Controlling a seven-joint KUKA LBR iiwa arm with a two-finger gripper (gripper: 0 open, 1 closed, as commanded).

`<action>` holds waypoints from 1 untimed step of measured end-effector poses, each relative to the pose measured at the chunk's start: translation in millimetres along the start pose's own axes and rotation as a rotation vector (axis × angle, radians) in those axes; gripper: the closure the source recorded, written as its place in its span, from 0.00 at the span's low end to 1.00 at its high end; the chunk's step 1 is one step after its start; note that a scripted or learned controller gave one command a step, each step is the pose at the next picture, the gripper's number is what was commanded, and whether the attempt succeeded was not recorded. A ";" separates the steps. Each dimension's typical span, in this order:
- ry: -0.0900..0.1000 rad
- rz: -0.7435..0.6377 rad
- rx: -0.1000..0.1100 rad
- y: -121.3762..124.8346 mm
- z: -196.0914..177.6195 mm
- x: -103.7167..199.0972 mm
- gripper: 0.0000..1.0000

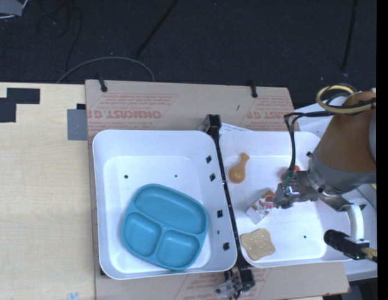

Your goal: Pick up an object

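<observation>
Nearest the camera, at the near edge of the right bin (pixel 306 242), lay a toast-shaped tan piece (pixel 257 244), flat on the white floor. Just beyond it the pincer (pixel 282 197) hung low over the same bin, at the end of the arm (pixel 343 149) that reached in from the right with its orange band above the wrist. Whether the pincer was released or clenched could not be told from this view. A small white packet with red print (pixel 261 206) lay just left of the pincer, touching it or very nearly so; no object could be seen held in it. Farther off and to the left, a tan drumstick-shaped piece (pixel 238 168) rested near the divider between the bins. Across that divider, the left bin (pixel 119 149) held a blue divided plate (pixel 164 225) with three compartments, lying in its near half. Both bins sat on a sheet of cardboard (pixel 181 105) on the light wooden table (pixel 37 199), with dark floor and cables beyond the far edge.
</observation>
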State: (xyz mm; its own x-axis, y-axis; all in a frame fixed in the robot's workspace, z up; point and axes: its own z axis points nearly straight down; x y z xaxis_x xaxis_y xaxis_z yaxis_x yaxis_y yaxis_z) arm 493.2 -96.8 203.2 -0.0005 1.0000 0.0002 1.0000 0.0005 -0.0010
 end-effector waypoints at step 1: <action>0.001 -0.005 0.000 27.9 -5.7 56.0 1.00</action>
State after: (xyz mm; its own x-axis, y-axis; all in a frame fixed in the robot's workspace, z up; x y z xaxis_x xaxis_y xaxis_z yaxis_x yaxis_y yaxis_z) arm 521.1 -40.8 208.9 -0.0052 1.0000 0.0014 1.0000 0.0052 -0.0013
